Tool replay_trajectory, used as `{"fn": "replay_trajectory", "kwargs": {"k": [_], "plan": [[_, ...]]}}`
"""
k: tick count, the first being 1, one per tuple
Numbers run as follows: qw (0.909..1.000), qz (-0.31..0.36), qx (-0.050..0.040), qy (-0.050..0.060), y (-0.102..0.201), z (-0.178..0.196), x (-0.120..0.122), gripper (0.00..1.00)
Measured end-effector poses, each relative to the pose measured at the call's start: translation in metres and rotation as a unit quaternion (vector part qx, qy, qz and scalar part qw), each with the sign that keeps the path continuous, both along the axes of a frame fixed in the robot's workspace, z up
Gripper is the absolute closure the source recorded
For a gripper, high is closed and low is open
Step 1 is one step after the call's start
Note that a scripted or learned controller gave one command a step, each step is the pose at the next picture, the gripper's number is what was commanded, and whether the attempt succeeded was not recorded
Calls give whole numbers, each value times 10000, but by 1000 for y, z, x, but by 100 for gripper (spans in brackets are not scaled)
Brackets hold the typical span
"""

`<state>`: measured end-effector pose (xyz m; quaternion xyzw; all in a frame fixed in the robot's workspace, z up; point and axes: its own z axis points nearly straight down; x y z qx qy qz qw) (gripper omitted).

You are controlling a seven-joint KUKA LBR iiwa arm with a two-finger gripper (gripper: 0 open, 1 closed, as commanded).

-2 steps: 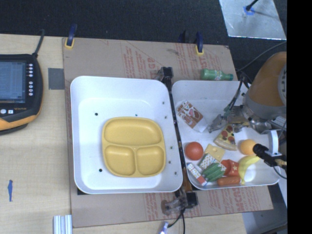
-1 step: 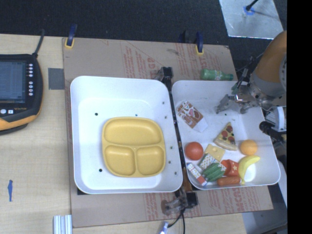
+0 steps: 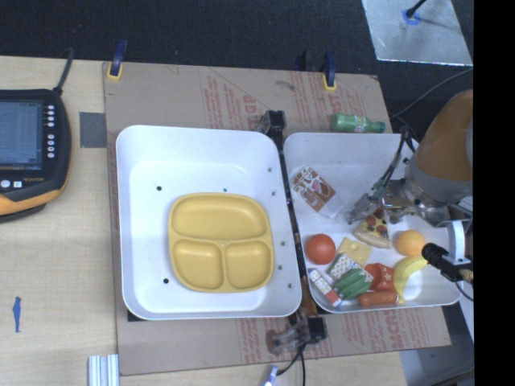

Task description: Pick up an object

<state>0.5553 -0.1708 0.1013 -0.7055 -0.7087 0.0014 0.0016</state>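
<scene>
**End effector low in the right bin, beside the pizza slice**

The grey arm with its orange band [image 3: 447, 147] reaches in from the right and drops its end effector [image 3: 372, 205] into the right shallow white bin [image 3: 354, 147]. I cannot tell from here whether it is released or clenched; the dark metal parts blur together against the bin floor, and nothing can be seen gripped there.

The likeliest target, I would judge, is the small triangular toy pizza slice [image 3: 373, 230], which lies just below and touching or nearly touching the tip. Its long axis runs roughly left to right across the bin. Near it sit a round red tomato [image 3: 320, 248], an orange ball-shaped fruit [image 3: 410, 242], a yellow banana [image 3: 409, 270], a yellow cheese wedge [image 3: 352, 252] and a red-and-white printed packet [image 3: 312, 188].

The left white bin [image 3: 137, 215] holds a yellow three-compartment plastic tray [image 3: 220, 241]. A green toy bottle [image 3: 356, 123] lies on the tabletop's brown cardboard sheet [image 3: 201, 95], outside the bins.

The toys heaped at the bin's lower edge overlap, so they are hard to tell apart.
</scene>
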Motion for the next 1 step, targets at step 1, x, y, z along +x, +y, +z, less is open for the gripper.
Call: {"fn": "replay_trajectory", "kwargs": {"k": [1], "plan": [[10000, 10, -3, 6, -1, 10, 0, 100]]}}
